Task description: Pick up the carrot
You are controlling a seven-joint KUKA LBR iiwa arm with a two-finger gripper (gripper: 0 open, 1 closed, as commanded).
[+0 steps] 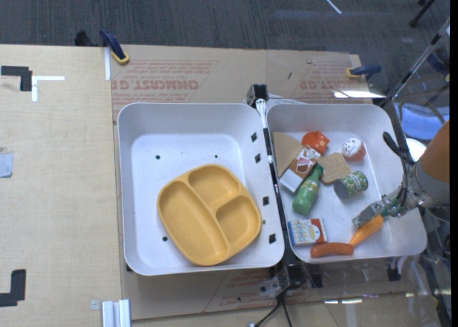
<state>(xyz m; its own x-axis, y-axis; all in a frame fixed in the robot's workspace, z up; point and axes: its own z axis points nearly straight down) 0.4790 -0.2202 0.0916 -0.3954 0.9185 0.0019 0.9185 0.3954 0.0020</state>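
While your gripper (377,211) sits at the carrot's (366,230) upper end in the right bin (415,243), whether its fingers are parted or have any hold cannot be told. Expect a slip, since contact looks to be at the tip only (the red sausage (332,250) lies just beside). Its long axis runs diagonally, tip lower-left toward the sausage.
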